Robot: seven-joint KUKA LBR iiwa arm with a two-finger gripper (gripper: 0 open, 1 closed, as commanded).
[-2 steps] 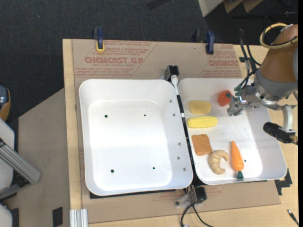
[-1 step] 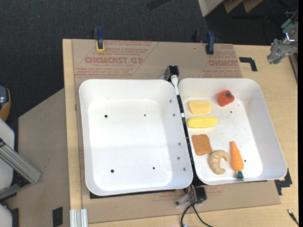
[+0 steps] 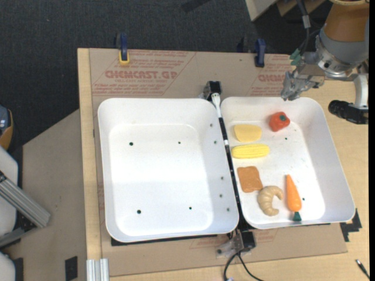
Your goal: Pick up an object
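Honestly, from my seat the gripper [image 3: 291,92] hangs over the far rim of the right bin [image 3: 337,174], and I can't tell if its jaws are released or clenched (too small and blurry). Nothing's between them as far as I can see. Closest target is the red tomato [image 3: 279,121], just below it, clear of the yellow slice [image 3: 248,133] and corn cob [image 3: 251,151]. I'd centre over it, then drop straight down.
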